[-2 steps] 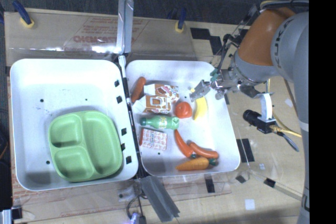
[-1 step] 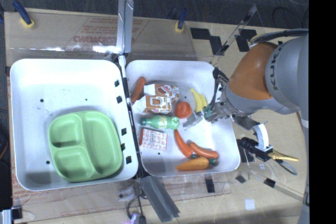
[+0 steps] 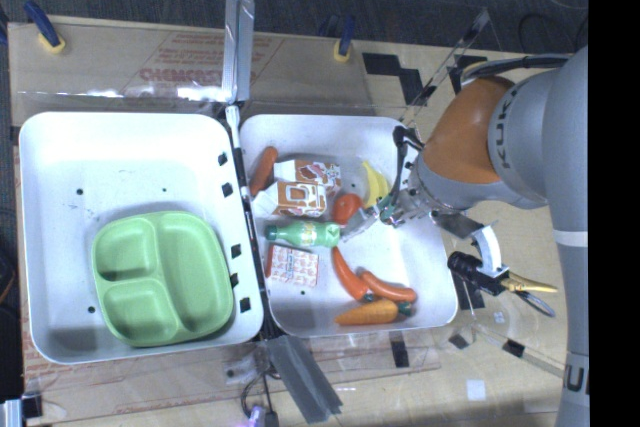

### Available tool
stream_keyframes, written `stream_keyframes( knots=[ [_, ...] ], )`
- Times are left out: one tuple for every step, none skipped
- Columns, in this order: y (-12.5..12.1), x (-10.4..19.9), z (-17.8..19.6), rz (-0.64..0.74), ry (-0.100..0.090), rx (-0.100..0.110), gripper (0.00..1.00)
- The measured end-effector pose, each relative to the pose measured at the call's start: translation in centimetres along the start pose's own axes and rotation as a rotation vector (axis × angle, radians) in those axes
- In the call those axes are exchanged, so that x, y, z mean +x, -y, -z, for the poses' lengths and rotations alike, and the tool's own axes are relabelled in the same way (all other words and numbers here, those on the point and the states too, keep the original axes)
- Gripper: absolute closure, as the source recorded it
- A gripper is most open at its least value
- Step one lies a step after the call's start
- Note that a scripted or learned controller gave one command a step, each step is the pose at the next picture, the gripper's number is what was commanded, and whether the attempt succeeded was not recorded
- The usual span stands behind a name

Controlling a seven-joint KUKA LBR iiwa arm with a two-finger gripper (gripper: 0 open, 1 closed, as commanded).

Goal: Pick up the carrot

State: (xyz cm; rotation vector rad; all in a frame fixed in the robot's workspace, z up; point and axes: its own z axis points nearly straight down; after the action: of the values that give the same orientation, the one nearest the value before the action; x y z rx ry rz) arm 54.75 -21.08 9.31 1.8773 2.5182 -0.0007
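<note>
my gripper (image 3: 385, 213) hangs over the right bin (image 3: 432, 290) near its right wall, just beside the banana (image 3: 374, 183); i cannot tell its state. the carrot (image 3: 368, 314) lies along the bin's front edge, below a hot dog (image 3: 390, 288).

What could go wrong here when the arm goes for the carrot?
1. The carrot lies against the right bin's near wall, leaving little room for a finger.
2. A sausage touches it and could be grabbed instead.
3. The tool is near the green bottle, well short of the carrot.
</note>
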Motion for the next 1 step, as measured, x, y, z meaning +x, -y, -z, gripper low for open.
stream_keyframes(
  knots=[
    [6.67,2.09,-0.06,0.252,-0.002,0.0,0.0]
  ],
)
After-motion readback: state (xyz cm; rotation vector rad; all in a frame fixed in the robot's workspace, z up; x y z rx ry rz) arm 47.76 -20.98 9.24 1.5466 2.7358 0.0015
